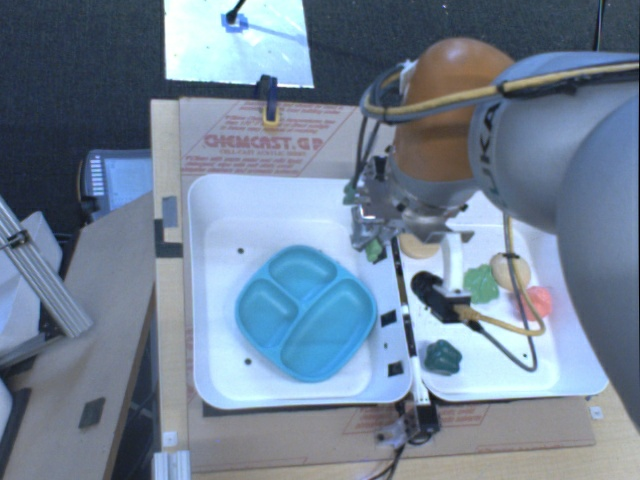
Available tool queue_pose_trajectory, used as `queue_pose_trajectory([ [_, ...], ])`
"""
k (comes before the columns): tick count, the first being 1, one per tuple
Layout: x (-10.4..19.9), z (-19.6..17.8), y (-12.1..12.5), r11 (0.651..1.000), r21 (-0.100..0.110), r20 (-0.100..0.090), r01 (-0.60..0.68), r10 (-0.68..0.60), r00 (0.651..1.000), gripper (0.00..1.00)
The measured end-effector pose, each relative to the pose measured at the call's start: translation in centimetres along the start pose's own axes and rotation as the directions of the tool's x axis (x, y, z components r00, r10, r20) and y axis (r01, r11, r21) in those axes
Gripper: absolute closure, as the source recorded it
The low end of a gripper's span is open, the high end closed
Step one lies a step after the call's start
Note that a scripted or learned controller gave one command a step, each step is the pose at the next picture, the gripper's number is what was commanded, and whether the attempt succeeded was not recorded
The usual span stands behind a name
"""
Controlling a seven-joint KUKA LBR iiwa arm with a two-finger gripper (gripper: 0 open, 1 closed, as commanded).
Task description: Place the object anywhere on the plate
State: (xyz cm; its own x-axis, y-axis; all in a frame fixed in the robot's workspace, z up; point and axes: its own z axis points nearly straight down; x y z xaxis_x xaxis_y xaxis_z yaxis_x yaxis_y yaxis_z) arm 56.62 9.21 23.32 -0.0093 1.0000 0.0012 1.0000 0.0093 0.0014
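board behind the bins (262,140): red print "chemcast gp"
arm (487,138): part of dark "kuka" lettering

The blue plate (305,311) lies open at lower centre. The arm (520,128) crowds the upper right. Toys clutter the right bin (570,368).

Setting: robot lab bench
Arm: grey industrial arm (560,138) reaching in from 3 o'clock
Bench: two white bins (215,268) on printed cardboard (260,140), aluminium framing (40,278) at 9 o'clock
Backdrop: dark carpet-like floor (80,58), clamp (268,103) at 12 o'clock
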Motion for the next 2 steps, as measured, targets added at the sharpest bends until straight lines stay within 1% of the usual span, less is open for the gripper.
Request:
queue_pose_trajectory([
  [1, 4.72, 1.17, -2.04, 1.0, 0.002, 0.001, -0.002, 0.002, 1.0, 1.0],
  [2, 4.58, 1.14, -1.99, 1.0, 0.001, 0.001, -0.006, 0.006, 1.0, 0.0],
])
